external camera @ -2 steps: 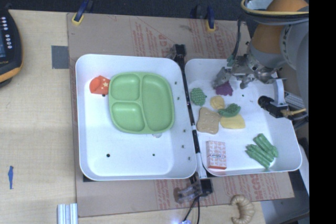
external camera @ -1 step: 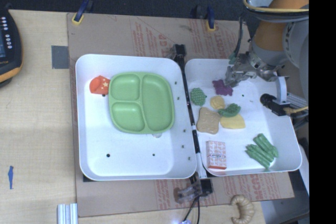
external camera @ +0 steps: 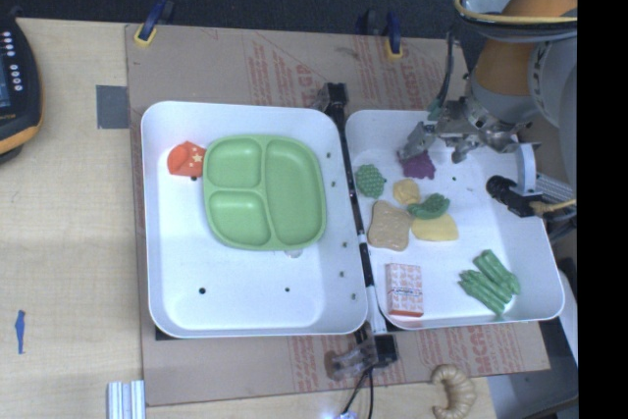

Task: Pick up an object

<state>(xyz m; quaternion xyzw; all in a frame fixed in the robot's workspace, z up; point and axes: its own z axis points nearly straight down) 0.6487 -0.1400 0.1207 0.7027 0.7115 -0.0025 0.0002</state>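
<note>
Overhead, gripper low in the right bin's far corner.
Partly masked by its fingers, a small purple object lies just beneath them; whether they clasp it or stand apart, I cannot tell. Its shape is unclear.

Very little lettering can be read here. The brown cardboard sheet under the two bins carries faint red printing, running in slanted lines near its upper edge and again along its lower right edge, but the letters are too blurred to make out. The small red and white carton in the lower left corner of the right bin bears print on its face, also too small to read. The dark handheld controller at the left edge of the frame shows a column of small buttons whose markings cannot be made out.
</note>
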